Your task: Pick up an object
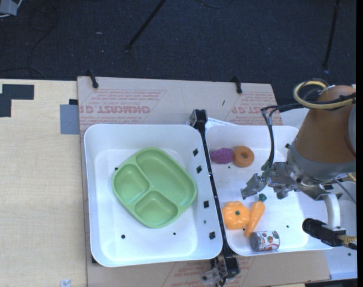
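The right bin (289,139) holds a purple toy (222,155) and an orange doughnut (244,156) near its far left side. An orange pepper (235,214), a carrot (257,214) and a small can (265,240) lie near its front. My gripper (257,186) hangs low over the middle of this bin, just above the carrot's green top and to the right of the doughnut. I see nothing held between its fingers.
The left bin (103,160) carries a green divided plate (154,186). A black divider (206,184) separates the bins. Cables loop over the arm's orange-brown wrist (325,130) at the right. Cardboard (145,103) lies behind the bins.
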Robot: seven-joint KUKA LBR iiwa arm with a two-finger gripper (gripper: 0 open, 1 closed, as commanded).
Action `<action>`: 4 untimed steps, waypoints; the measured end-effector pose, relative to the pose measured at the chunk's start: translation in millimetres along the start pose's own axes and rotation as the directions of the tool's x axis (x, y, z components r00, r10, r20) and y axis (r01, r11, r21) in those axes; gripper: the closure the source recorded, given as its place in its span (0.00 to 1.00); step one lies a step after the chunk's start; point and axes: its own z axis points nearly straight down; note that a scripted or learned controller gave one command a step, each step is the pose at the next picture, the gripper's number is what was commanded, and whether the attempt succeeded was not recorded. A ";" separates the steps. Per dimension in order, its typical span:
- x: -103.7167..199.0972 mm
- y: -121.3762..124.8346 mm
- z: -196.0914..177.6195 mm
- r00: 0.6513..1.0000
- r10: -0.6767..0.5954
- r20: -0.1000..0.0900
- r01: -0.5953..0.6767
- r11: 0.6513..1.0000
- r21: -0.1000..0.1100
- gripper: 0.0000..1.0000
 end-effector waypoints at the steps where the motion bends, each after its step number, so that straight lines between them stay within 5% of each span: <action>1: -0.4 2.7 -6.4 1.000 -0.002 0.002 0.002 1.000 -0.014 0.00; 2: -1.1 -7.8 51.2 1.000 -0.001 -0.001 0.001 1.000 -0.005 0.00; 3: 6.4 -12.2 100.2 1.000 -0.001 -0.003 0.001 1.000 -0.021 0.00; 4: 4.6 -6.8 105.1 1.000 0.001 -0.002 -0.001 1.000 -0.025 0.00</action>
